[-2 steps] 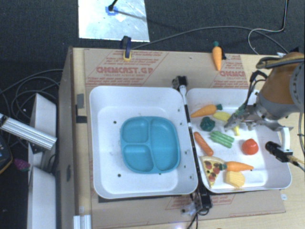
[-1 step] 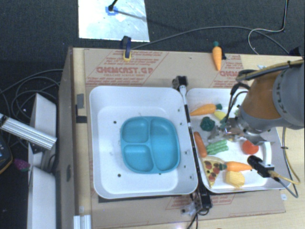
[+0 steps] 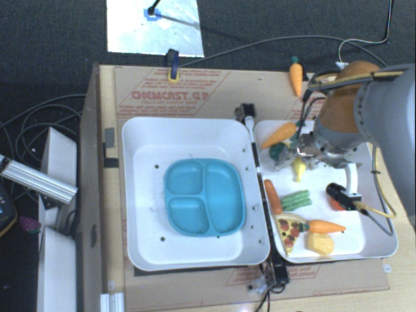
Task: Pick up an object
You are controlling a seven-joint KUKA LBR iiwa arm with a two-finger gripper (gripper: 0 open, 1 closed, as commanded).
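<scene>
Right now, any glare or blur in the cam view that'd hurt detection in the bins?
Camera view: even lighting, soft shadows; white bins bright but not blown out; glare on the foil sheet above the bench; small toys and the end effector look soft, arm blocks the right bin's upper corner.

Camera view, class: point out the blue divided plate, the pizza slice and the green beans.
blue divided plate [image 3: 203, 195], camera view, central ridge.
pizza slice [image 3: 290, 231], camera view, its middle.
green beans [image 3: 296, 200], camera view, mid-bundle.

Toy foods in the right bin [image 3: 390, 242]: 3 carrots [image 3: 325, 227], green beans [image 3: 296, 199], pizza slice [image 3: 289, 230].
</scene>
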